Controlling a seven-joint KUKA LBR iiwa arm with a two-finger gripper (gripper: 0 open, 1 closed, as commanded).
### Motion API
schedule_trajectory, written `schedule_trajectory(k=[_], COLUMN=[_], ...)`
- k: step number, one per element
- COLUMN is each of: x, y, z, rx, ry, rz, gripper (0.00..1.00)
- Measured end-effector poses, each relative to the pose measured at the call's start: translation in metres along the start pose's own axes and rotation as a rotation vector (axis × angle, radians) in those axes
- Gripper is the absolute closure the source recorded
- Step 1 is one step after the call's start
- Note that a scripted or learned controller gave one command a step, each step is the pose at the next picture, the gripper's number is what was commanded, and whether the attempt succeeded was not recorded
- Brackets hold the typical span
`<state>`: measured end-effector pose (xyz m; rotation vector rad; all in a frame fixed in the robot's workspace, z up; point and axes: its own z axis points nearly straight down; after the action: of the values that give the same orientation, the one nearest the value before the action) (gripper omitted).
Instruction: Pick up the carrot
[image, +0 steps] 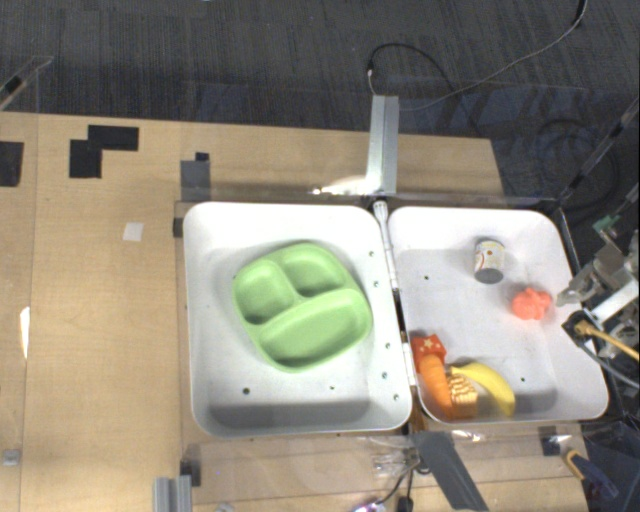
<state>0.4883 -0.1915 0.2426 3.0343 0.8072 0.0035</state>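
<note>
The carrot (436, 382) is an orange stub lying at the front left corner of the right bin (520, 225). It is wedged between a small red block (430, 347) behind it and a yellow banana (490, 386) on its right. My gripper (598, 305) sits at the right rim of that bin, far from the carrot and only partly in frame. Nothing is visibly held in it.
A coral-pink lumpy toy (532, 304) lies mid-right in the right bin, and a small grey can (488, 261) stands behind it. The left bin (215, 390) holds a green divided plate (300, 305). A metal post (384, 145) rises behind the divider between the bins.
</note>
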Motion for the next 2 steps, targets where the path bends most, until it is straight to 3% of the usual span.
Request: schedule_trajectory(k=[1,2], x=[-0.0075,-0.0056], y=[0.0117,0.0113], z=[-0.0090,-0.0186], rx=[0.001,0.002], ry=[-0.001,-0.002], rz=[0.311,0.297], gripper=[0.00,1.00])
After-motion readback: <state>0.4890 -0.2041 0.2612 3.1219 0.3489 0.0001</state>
